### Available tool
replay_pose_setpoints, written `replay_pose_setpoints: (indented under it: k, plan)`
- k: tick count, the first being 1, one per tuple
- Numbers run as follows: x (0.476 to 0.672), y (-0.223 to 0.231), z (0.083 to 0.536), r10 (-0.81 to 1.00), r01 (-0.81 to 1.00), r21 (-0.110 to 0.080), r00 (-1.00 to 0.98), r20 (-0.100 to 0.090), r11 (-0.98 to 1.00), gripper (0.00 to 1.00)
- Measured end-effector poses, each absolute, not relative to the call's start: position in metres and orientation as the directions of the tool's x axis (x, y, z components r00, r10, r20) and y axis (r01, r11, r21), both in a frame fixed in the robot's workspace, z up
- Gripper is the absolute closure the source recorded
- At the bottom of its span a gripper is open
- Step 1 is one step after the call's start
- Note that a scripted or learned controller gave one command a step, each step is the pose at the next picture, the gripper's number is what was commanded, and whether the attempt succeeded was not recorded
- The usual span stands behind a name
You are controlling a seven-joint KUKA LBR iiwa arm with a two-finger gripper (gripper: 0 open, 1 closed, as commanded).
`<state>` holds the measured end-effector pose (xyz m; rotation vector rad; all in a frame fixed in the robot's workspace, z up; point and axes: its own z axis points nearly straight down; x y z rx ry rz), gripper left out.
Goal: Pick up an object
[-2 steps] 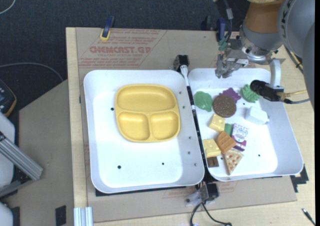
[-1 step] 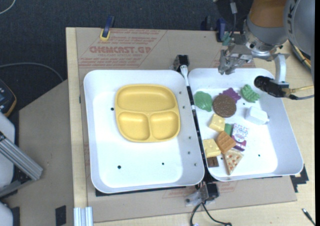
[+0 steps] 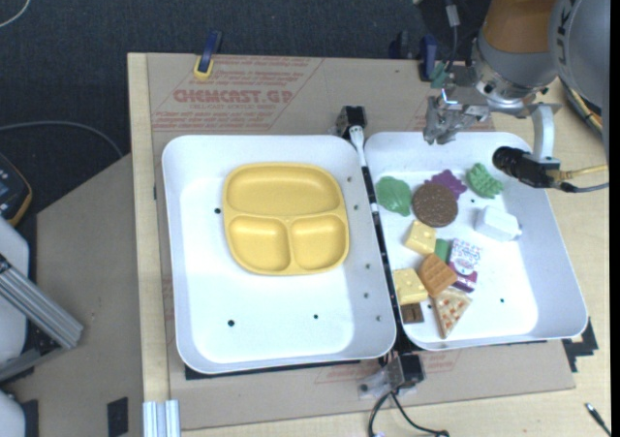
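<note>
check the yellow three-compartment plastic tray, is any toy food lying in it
No, the yellow three-compartment plastic tray lies bare in the left white bin; the toy food sits in the right white bin.

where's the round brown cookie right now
The round brown cookie lies in the right bin, near its upper left, between the green leaf-shaped piece and the purple piece.

The right bin (image 3: 542, 270) holds a loose cluster of toy food: a green leafy piece (image 3: 393, 195), a round brown cookie (image 3: 434, 204) just beside it, a purple piece (image 3: 449, 181), perhaps grapes, a second green piece (image 3: 483, 180), a white block (image 3: 498, 224), yellow cheese cubes (image 3: 419, 237) and a cracker (image 3: 449, 309) lying flat.
</note>
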<state>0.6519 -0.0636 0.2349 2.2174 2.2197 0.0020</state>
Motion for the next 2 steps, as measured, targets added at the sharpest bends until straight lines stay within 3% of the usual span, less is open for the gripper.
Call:
replay_pose_setpoints:
  k: [1, 2]
  plan:
    - [0.654, -0.06, 0.215, 1.0, 1.0, -0.003, -0.002, 0.0, 0.002, 1.0]
    - [0.643, -0.06, 0.219, 1.0, 1.0, -0.003, 0.001, 0.0, -0.001, 1.0]
